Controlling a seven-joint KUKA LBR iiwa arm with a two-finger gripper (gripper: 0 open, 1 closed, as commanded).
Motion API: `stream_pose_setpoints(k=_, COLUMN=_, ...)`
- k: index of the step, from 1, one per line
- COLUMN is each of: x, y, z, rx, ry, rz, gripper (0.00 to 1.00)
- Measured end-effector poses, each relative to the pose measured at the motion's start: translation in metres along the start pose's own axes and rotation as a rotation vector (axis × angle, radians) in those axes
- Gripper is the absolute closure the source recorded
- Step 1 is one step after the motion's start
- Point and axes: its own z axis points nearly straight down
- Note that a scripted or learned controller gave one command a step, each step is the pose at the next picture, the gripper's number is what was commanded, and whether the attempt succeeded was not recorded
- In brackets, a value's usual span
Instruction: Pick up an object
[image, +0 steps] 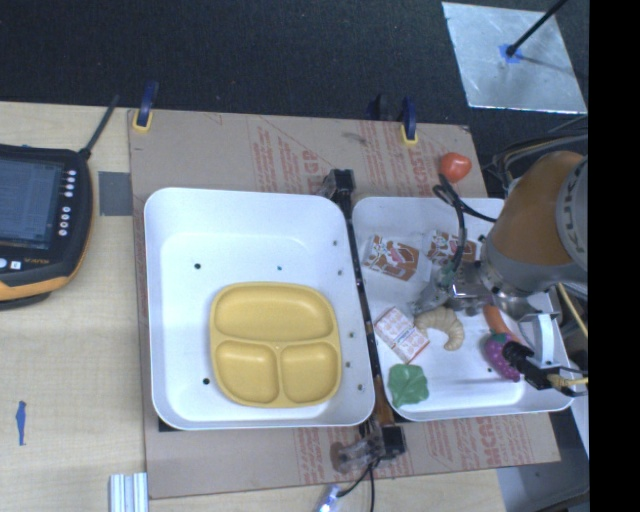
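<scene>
From the overhead camera, the arm is reaching into the right bin (400, 212) with its gripper (437, 298) hanging just above a tan croissant (444, 326); how the jaws stand cannot be told. A pink-white packet (401, 334) and green piece (408, 384) are lying beside it. The left bin (180, 215) is holding a yellow divided tray (275, 343).

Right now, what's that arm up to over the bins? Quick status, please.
Gripper down in right bin, at the croissant; grip unconfirmed. Pink packet and green leaf close beside. Yellow tray in left bin, untouched.
</scene>
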Motion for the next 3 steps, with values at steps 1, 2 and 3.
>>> stream_pose_setpoints(k=1, x=-0.009, y=-0.006, z=0.0, rx=0.001, ry=0.001, rz=0.001, gripper=0.0)
stream_pose_setpoints(k=2, x=-0.016, y=0.069, z=-0.001, rx=-0.002, ry=-0.001, rz=0.003, gripper=0.0)
stream_pose_setpoints(k=3, x=-0.018, y=0.013, z=0.0, rx=-0.001, ry=0.0, rz=0.001, gripper=0.0)
